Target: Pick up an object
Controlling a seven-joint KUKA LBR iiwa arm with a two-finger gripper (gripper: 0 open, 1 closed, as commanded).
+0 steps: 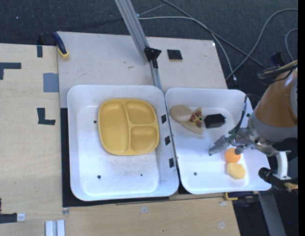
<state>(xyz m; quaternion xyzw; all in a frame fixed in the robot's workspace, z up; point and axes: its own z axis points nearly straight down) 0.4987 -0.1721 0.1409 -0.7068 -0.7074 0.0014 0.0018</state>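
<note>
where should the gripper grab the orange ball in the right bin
Across the orange ball's round middle, coming straight down from above. It sits on the bin floor with the yellow piece close below it, so close the fingers left to right.

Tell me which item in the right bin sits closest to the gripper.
The orange ball, just beside the gripper. The yellow piece lies below it, and the black block and pizza slice sit farther up the bin.
</note>
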